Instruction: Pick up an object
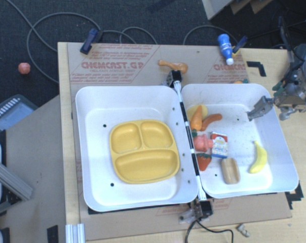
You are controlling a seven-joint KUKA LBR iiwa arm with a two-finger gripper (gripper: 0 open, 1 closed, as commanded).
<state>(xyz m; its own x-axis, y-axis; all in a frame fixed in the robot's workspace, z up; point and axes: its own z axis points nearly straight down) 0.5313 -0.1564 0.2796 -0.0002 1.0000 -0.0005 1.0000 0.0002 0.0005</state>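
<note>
The objects to pick from lie in the right bin (284,151), mostly along its left wall. A yellow banana (258,158) sits apart from the rest, near the right side of that bin, curved and lying lengthwise toward the lower right of the frame. Left of it, a bread roll (230,170) rests near the bin's lower edge. Above the roll is a small carton (220,145) with red and blue print, touching a pink toy (202,144) that lies against the divider. Just below the pink toy is a red piece (203,161), perhaps a pepper or strawberry; its kind is hard to tell. Higher up, a carrot (196,119) stands slantwise, with a reddish sausage (211,120) beside it and something yellow (202,109) half hidden behind both.

The gripper (256,109) hangs over the upper right part of the right bin, reaching in from the right edge of the frame, with nothing visibly held. Whether it stands wide or narrow cannot be told from this angle.

The left bin (92,135) holds a yellow divided plate (143,151) with three compartments, lying flat near the middle.

On the bench beyond the bins, at the top of the frame, lie a blue and white bottle (225,48), a blue clamp (89,41) and an orange-brown toy (173,65).
</note>
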